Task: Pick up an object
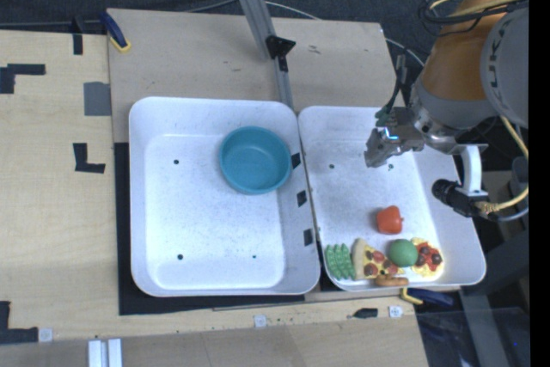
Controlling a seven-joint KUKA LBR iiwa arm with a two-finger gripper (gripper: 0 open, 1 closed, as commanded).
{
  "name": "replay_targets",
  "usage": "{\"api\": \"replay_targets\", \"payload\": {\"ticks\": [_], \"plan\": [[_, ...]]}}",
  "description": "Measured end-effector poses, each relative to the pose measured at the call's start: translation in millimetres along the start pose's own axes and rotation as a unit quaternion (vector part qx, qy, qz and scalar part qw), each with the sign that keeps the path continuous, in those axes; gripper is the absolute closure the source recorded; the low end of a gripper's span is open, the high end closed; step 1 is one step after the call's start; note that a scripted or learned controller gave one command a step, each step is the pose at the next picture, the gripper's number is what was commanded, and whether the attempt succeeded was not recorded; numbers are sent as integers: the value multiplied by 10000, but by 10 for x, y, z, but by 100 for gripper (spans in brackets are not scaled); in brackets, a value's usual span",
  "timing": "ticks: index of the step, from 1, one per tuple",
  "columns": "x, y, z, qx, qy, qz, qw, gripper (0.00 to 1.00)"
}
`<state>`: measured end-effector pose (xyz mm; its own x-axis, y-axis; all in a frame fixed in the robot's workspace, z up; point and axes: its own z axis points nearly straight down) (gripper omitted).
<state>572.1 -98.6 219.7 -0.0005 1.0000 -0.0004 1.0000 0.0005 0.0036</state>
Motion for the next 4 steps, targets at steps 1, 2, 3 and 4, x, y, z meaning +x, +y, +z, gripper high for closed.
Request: {"api": "replay_targets", "payload": {"ticks": [1, 2, 3, 4], "plan": [[0, 6, -351, 5, 0, 1, 10000, 100], [460, -114, -207, 25, 6, -15, 10000, 100], [979, -257, -75, 26, 6, -18, 10000, 100], [1476, -391, 26, 27, 5, -18, 10000, 100]]}}
